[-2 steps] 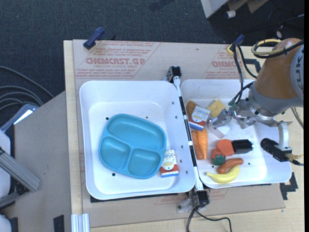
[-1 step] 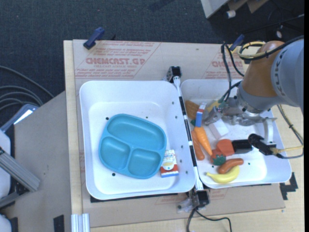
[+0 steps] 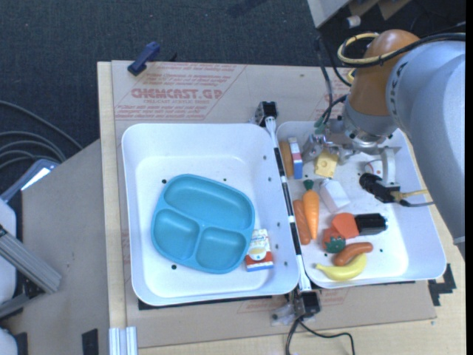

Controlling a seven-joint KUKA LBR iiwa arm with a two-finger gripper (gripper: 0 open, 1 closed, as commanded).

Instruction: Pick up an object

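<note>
Leftmost, dark carpet floor (image 3: 66,43) and grey cables (image 3: 22,135), then the cardboard-topped bench (image 3: 177,87) with a blue clip (image 3: 143,58) at its back edge. Next, left bin (image 3: 140,146) holding a blue divided plate (image 3: 202,222) and small carton (image 3: 259,250). Farther right, right bin (image 3: 395,261) with carrot (image 3: 310,211), banana (image 3: 341,270), sausage (image 3: 352,252), black marker (image 3: 369,223). Gripper (image 3: 330,154) low over the bin's back; fingers open or closed, cannot tell.

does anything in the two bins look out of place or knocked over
Mostly no. The small carton in the left bin leans against the edge of the blue divided plate rather than standing squarely. In the right bin, the carrot, banana and other toy items lie loosely clustered, none spilled outside.
</note>
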